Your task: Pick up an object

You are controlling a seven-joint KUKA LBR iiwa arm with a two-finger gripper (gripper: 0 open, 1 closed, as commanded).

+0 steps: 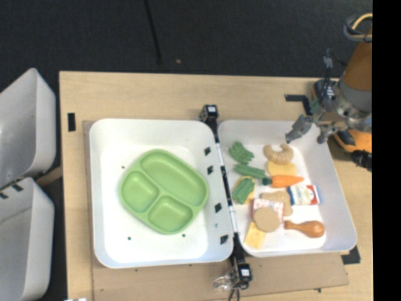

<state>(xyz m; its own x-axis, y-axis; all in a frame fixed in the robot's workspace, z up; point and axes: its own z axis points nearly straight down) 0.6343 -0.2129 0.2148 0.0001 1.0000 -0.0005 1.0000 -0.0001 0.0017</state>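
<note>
The counter (144, 96) is seen from above, with two white bins side by side on it. The left bin (109, 231) carries a green divided plate (164, 191). The right bin (335, 193) is crowded with toy food, packed close toward its left half. The arm (358, 74) is cut off at the right edge, so only its orange band and wrist are shown. The jaws (311, 129) are held over the right bin's far right corner, spread apart, with nothing between them. A croissant (278, 153) is found just below them, apart from them. Below that, a carrot (287, 180), a small carton (304, 195) and a drumstick (306, 228) are laid out. Green pieces (243, 190) are set along the divider; their kind cannot be made out. A round cookie (266, 219) partly hides a pink-and-white item beneath it, and a yellow wedge (254, 237) touches its lower edge.
</note>
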